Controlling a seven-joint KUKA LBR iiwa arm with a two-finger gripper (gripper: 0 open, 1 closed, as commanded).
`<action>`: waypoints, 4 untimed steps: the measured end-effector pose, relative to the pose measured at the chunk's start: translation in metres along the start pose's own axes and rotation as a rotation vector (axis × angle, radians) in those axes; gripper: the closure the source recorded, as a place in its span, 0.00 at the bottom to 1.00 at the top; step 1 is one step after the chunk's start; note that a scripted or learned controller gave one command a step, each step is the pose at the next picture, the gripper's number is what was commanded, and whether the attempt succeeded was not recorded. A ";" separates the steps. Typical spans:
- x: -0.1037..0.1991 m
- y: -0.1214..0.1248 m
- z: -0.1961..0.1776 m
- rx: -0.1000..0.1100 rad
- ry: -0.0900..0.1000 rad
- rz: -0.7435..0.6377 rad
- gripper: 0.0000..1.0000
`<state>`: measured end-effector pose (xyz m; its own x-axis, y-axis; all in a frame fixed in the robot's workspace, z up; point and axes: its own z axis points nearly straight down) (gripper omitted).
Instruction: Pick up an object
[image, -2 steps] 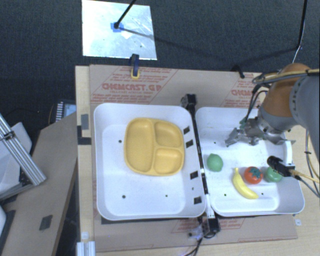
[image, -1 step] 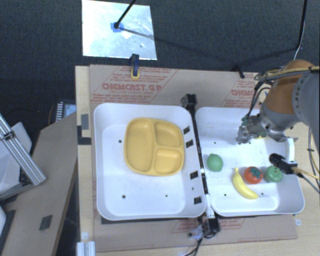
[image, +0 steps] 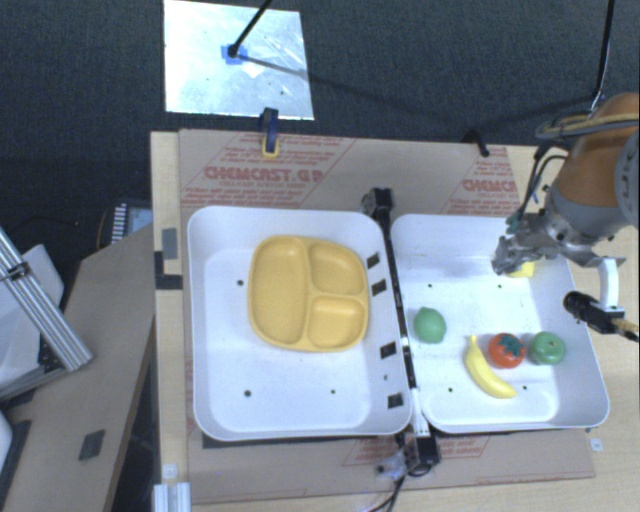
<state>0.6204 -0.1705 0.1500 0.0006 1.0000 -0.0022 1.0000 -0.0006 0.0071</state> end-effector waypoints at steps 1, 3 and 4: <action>0.004 -0.007 -0.055 0.000 0.000 -0.004 1.00; 0.074 -0.003 -0.106 0.005 0.004 -0.011 1.00; 0.138 0.000 -0.105 0.005 0.005 -0.012 1.00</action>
<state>0.6193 -0.0323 0.2544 -0.0113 0.9999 0.0024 0.9999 0.0113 0.0020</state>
